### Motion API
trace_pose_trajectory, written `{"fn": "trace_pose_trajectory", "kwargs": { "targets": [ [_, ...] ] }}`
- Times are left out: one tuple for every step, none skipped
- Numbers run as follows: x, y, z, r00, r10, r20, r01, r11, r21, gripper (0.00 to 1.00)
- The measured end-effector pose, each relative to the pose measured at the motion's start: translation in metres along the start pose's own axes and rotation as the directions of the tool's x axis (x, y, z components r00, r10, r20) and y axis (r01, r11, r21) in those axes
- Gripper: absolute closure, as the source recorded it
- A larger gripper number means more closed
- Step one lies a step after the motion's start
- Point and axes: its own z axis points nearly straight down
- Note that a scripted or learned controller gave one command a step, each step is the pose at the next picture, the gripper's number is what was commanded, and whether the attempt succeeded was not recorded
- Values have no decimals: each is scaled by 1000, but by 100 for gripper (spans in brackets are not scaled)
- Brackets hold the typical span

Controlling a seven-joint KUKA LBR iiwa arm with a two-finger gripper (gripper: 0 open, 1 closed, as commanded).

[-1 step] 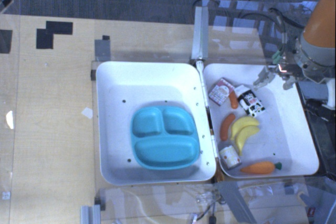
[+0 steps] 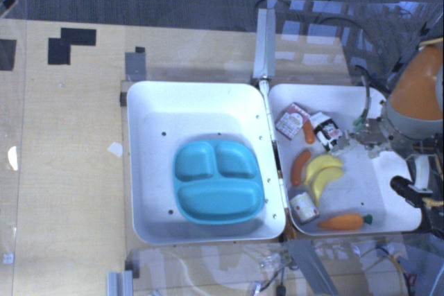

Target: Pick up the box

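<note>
You have two white bins side by side on the wooden bench: the left bin carries a blue divided tray with three compartments, and the right bin carries all the small clutter. In that right bin, the box lies at the upper left, close to the wall shared with the other bin; it is a small flat carton, pink and white with a printed picture, turned at an angle. Around it you will find a small orange piece touching its right side, a black and white packet just beyond that, a sausage-like orange-red item below, and a bunch of yellow bananas beside that. Lower still sit a small can and a carrot near the front wall. The gripper hangs at the right side of the bin, well apart from the box, with the packet and bananas between them; its fingers are too small and blurred to tell how far open they stand
</note>
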Motion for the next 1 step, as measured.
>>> {"fn": "trace_pose_trajectory", "kwargs": {
  "targets": [
    [0,73,35,986,166,0,-166,986,5,0]
  ]
}}
